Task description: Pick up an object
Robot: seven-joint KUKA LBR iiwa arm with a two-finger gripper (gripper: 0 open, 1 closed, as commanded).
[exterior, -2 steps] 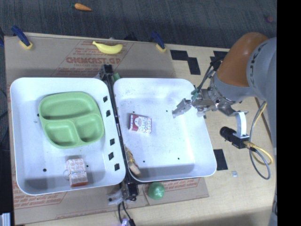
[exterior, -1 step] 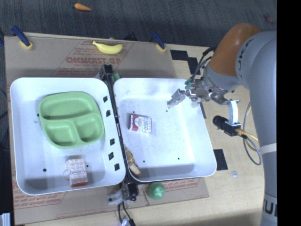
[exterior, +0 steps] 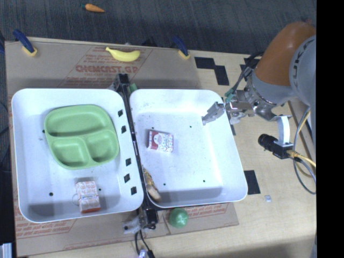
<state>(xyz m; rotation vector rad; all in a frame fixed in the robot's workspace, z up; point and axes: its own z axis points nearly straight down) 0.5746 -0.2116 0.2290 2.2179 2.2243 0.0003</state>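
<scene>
Tool hovers right of red carton (right bin), well apart.

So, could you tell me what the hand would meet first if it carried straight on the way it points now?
The hand points left and slightly down over the right bin. Likely the bin floor first, then the red and white packet; depth is unclear.

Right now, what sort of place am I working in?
Probably a robotics lab test bench: two shallow white plastic bins clamped onto a cardboard sheet, toy props like a yellow plastic banana, and a grey-and-orange robot arm reaching in.
</scene>
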